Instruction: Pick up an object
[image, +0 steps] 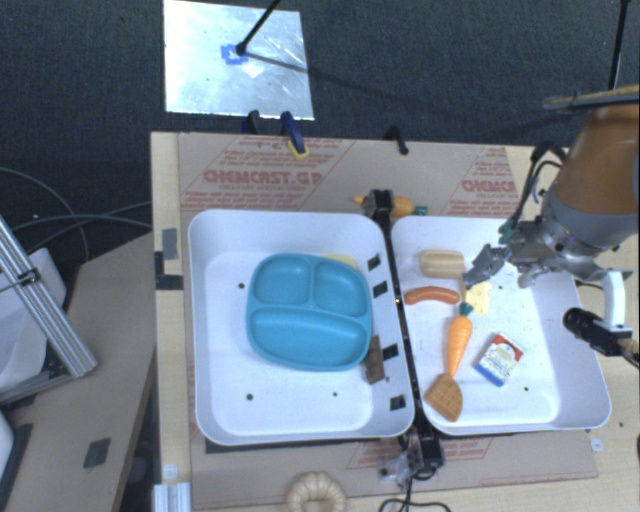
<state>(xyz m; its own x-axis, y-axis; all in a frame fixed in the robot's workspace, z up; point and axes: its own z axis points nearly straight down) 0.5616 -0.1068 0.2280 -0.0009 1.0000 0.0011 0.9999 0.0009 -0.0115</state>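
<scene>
Several toy foods lie scattered in the right white bin (575, 405), so I hang my claw (487, 268) right of centre, over a pale yellow wedge (480, 297). Its fingers look spread and empty, near the tan bread roll (441, 264).

Robotics lab: cardboard-topped bench (300, 165), loose cables (60, 215), aluminium framing (35, 300).

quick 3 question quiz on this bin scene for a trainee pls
1. True or false: the blue tray lies in the left bin.
2. What lies directly below the sausage in the right bin? A carrot, B bread roll, C blue tray.
3. Fill in: the gripper hovers beside the ___ roll.

Key: 1 true; 2 A, the carrot; 3 bread.
</scene>
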